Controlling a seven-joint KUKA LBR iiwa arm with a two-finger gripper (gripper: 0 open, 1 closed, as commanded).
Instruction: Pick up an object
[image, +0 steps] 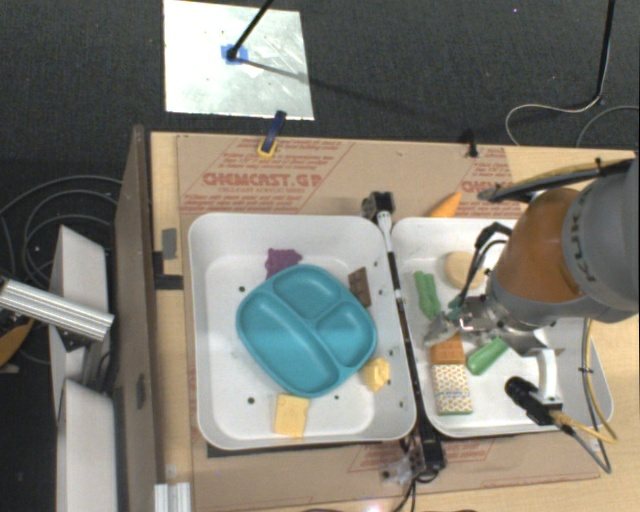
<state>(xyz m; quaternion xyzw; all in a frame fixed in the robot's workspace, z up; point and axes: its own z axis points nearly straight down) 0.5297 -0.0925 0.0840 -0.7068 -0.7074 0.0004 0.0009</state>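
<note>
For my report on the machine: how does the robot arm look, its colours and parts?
The arm is a thick, rounded grey body with a wide orange band above the wrist. A black cable loops beside it. The gripper is small, metallic and silver-grey.

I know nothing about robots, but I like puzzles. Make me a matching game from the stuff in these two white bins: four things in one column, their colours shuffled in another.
Things:
1. Divided plate, left bin
2. Small lumpy piece just above that plate
3. Stick-shaped piece, right bin
4. Flat square at the left bin's near edge

Colours:
A. purple
B. yellow
C. turquoise blue
D. green

Pairs: 1-C, 2-A, 3-D, 4-B
</note>
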